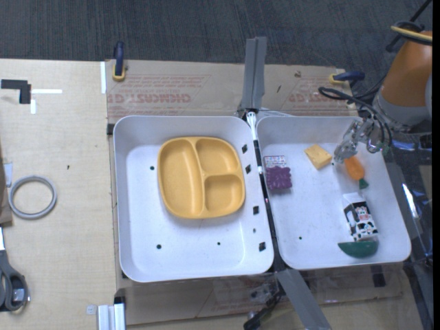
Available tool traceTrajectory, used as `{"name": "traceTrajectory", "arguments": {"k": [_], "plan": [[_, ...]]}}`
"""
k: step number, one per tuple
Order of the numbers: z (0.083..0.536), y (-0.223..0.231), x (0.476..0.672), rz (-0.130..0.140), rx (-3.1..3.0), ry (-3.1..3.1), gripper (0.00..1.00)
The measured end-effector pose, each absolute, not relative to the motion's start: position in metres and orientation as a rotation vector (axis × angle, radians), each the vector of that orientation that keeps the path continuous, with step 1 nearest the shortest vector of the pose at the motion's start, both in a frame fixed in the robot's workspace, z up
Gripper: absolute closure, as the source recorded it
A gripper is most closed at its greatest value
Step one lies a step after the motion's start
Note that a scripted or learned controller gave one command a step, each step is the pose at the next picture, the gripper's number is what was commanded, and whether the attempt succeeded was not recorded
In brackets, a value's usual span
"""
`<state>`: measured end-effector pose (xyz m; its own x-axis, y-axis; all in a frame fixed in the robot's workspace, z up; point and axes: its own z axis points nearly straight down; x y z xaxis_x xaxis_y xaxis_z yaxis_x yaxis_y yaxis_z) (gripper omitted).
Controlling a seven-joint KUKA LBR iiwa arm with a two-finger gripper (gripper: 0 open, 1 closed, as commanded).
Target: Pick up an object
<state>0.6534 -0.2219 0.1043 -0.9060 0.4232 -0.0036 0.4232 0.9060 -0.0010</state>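
Hovering over the right bin [392, 205], the end effector [347, 148] has an unclear state; labels unreadable.

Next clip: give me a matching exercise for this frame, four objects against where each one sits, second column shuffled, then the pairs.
Objects:
1. yellow divided plastic plate
2. purple bumpy grape-cluster toy
3. orange carrot toy
4. grey tape ring

Places:
A. on the bench left of both bins
B. right bin, right side, just below the claw
C. left bin
D. right bin, near the divider

Pairs: 1-C, 2-D, 3-B, 4-A
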Motion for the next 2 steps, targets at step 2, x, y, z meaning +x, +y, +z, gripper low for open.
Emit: {"name": "traceTrajectory", "arguments": {"k": [2], "plan": [[0.090,-0.221,0.659,-0.003,1.577,2.717,1.00]]}}
